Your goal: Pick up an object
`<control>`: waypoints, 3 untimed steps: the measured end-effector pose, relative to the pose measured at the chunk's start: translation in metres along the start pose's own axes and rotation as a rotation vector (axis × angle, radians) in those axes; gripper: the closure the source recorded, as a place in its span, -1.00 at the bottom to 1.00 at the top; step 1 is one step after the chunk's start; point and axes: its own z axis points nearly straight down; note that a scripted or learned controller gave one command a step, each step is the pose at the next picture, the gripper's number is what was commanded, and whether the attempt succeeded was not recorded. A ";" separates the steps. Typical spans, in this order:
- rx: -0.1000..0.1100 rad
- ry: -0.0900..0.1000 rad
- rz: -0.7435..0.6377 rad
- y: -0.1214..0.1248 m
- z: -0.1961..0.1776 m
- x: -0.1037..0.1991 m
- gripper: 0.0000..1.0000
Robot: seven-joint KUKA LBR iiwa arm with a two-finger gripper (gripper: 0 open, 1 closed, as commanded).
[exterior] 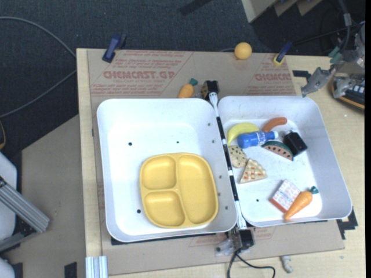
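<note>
While the gripper point(316, 81) is hovering at the upper right of the frame, just outside the top right corner of the right bin point(333, 172), whether it is open or closed cannot be told at this size. Every pickable toy is lying below and to its left, inside that bin. Nearest is the sausage point(274, 123), angling up to the right, then the black block point(294, 143), watermelon slice point(277, 149) and blue bottle point(255, 139). Farthest, near the lower edge, the carrot point(299, 203) is lying diagonally beside a pink box point(284, 194). My guess: the sausage is asking for the shortest reach.
</note>
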 end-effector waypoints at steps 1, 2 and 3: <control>0.003 0.001 -0.001 0.019 0.117 0.023 -1.00; 0.004 0.002 -0.001 0.019 0.188 0.035 -1.00; 0.002 0.010 -0.003 0.021 0.185 0.000 -1.00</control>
